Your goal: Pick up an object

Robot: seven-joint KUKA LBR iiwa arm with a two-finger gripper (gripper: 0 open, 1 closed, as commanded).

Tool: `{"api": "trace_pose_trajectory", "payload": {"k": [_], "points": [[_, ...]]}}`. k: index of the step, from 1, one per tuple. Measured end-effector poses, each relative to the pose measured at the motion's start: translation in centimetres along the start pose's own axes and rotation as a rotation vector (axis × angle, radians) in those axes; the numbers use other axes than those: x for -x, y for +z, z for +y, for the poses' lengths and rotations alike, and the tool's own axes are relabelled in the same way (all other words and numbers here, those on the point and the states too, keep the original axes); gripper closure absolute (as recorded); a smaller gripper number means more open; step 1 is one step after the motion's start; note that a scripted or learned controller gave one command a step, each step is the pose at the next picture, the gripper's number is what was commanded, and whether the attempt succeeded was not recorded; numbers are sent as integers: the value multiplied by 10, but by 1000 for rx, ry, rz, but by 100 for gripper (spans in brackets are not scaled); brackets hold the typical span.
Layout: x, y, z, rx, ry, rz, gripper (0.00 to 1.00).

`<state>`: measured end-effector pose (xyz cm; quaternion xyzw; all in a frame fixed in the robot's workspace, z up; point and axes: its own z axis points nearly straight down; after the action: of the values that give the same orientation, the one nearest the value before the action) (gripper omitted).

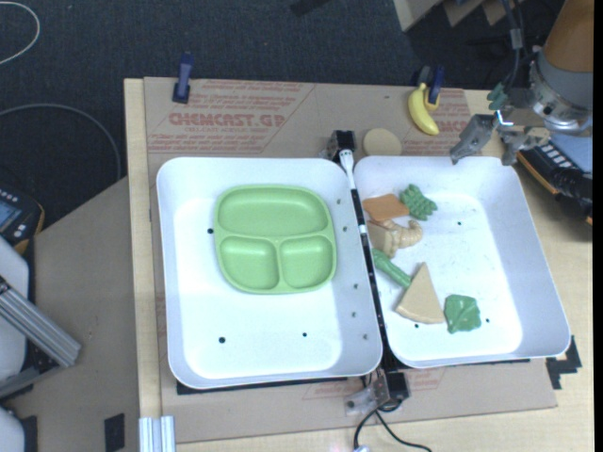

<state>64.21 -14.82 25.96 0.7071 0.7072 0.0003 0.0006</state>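
Hovering above the far right corner of the bench (236,111), the two-finger tool (492,139) hangs just outside the back rim of the right-hand shallow white bin (537,290), with the grey arm and its orange band (570,31) rising behind it toward the upper right. Its two fingers stand spread apart, one angled to the left and one to the right, with nothing between them.

Inside that right bin, toward its left half, lies a small cluster of toy food. An orange-brown flat piece (382,207) sits nearest the dividing rim, and a dark green ridged piece (417,201) lies just beside it on the right. A pale tan lumpy piece (398,238) rests just below them. Further forward, a long green pod-shaped piece (391,270) lies slantwise, touching a tan wedge shaped like a slice (421,298). A green leafy piece (462,314) sits just beside the wedge on its right.

The left-hand shallow white bin (188,328) holds a light green plastic plate with three compartments (276,238), lying flat in its upper middle.

On the bench behind the bins, a small yellow toy banana (423,111) lies near a blue clamp (434,81), and a round tan disc (382,142) rests just beyond the right bin's back rim. Another blue clamp (183,75) grips the far left edge of the brown board.
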Motion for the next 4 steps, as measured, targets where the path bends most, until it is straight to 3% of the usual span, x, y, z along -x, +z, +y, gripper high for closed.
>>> {"api": "trace_pose_trajectory", "payload": {"k": [1,2,3,4], "points": [[-61,-66,-59,3,-6,3,0],[-147,-164,-125,12,-11,5,0],[-142,-168,-124,4,-1,0,100],[-180,-189,-147,4,-5,2,100]]}}
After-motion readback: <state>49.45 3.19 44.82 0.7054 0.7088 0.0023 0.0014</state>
